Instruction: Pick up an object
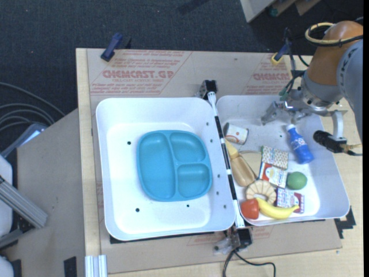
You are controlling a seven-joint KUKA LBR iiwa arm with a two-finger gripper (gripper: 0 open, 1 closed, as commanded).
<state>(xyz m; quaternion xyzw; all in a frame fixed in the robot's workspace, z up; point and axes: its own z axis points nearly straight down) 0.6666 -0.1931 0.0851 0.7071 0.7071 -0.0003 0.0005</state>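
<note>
Overhead, jaws (281,109) above right bin's (340,184) far edge, blue bottle (298,145) near

- Arm (337,56) enters from right edge, upper corner; grey w/ orange band showing at top.
- Wrist angled down and leftward.
- Gripper (281,113) at wrist's lower left, metal fingers (270,115) splayed apart, tips low and pointing left.
- Nothing seen btwn fingers.

Tray (173,165) in left bin (115,120); bottle (298,145) right.
</note>
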